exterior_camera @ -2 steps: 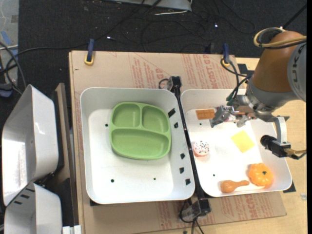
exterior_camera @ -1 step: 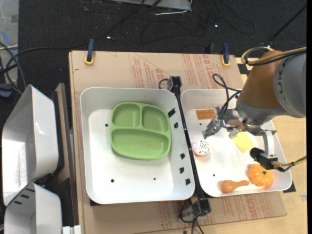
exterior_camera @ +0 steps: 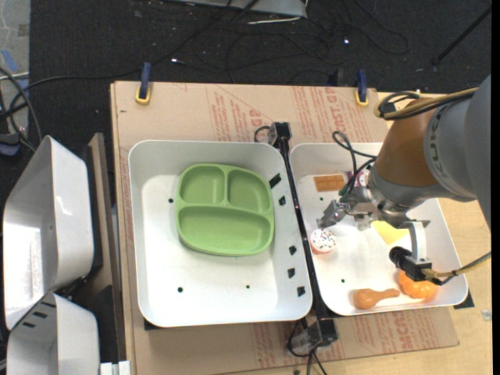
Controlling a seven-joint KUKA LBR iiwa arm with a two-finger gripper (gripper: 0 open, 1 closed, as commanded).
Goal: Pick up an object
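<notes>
End effector hangs low in the right white bin, finger state can't tell, with the small round white red-speckled ball just below-left of it: looks light, smooth, likely to roll, so pinch across its middle.

Green tray, white bins
</notes>
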